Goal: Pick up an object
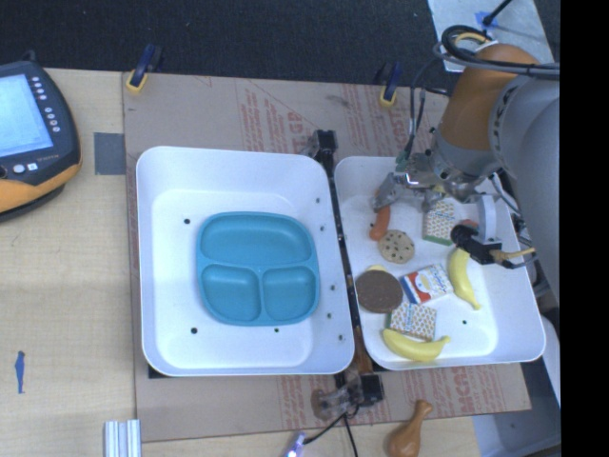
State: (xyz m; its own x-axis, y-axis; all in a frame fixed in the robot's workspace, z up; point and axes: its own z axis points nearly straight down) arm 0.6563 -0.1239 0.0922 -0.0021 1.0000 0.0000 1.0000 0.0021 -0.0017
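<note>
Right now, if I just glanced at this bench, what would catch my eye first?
Probably the blue divided plate, alone in the left bin. Next, the grey and orange arm reaching into the right bin, where toy food lies scattered: two bananas, a cookie and a brown disc.

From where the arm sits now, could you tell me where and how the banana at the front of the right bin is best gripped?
Probably the banana at its thick middle, from straight above, fingers across its short width: it lies flat, curved, and the middle keeps clear of the bin wall.
</note>
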